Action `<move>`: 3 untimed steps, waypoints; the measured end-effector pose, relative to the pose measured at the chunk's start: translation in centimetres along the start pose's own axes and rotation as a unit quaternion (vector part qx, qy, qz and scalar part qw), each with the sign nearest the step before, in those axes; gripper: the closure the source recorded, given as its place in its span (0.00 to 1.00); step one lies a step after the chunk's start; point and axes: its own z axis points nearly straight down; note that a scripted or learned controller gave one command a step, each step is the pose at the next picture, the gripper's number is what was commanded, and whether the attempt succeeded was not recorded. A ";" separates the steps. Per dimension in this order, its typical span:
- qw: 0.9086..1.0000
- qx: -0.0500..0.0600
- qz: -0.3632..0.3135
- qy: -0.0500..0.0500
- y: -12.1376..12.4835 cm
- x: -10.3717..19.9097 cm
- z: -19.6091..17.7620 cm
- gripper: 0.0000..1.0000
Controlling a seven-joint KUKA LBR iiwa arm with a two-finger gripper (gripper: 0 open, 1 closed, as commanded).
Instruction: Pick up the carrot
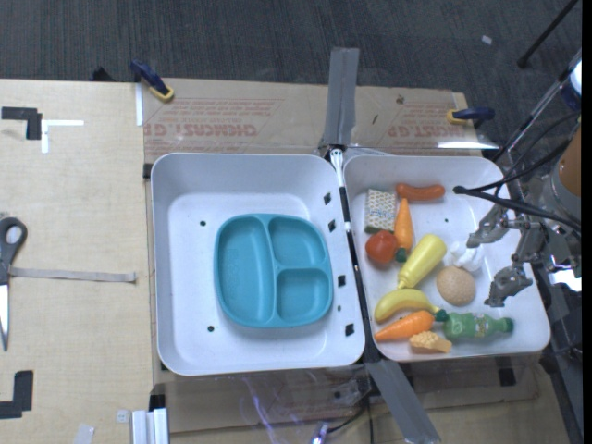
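White plastic forms both shallow bins on the wooden surface [74, 248]. Left bin [185, 340] carries a teal three-compartment plate [274, 270], lying flat near its middle. Right bin [462, 169] carries the toy food.

Two carrots are present. Upper carrot [403, 225] lies nearly upright in the view, between a patterned sponge-like block [380, 209] on its left and open bin floor on its right, its lower end just beside a red tomato [380, 248]. Lower carrot [404, 326] lies near the front wall, tilted, touching the banana [403, 301] above it and just beside an orange wedge [430, 342].

Other contents: a sausage [421, 191] near the back wall; a yellow corn cob [422, 259] tilted at centre; a tan, round, potato-like item [456, 286]; a green bottle [474, 325] lying on its side along the front.

Pincer [500, 262] stands over the right side of the right bin, its two fingers spread wide, one finger [485, 230] above and one below. Nothing sits between them. It is well apart from both carrots, with the tan item nearest it.

Scissors [9, 248] lie at the far left of the surface.
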 end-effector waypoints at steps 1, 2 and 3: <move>0.989 -0.001 -0.147 0.000 5.1 -6.2 13.0 0.00; 0.996 0.000 -0.084 -0.001 5.5 -10.4 15.1 0.00; 0.996 0.000 -0.085 -0.004 5.6 -10.6 14.1 1.00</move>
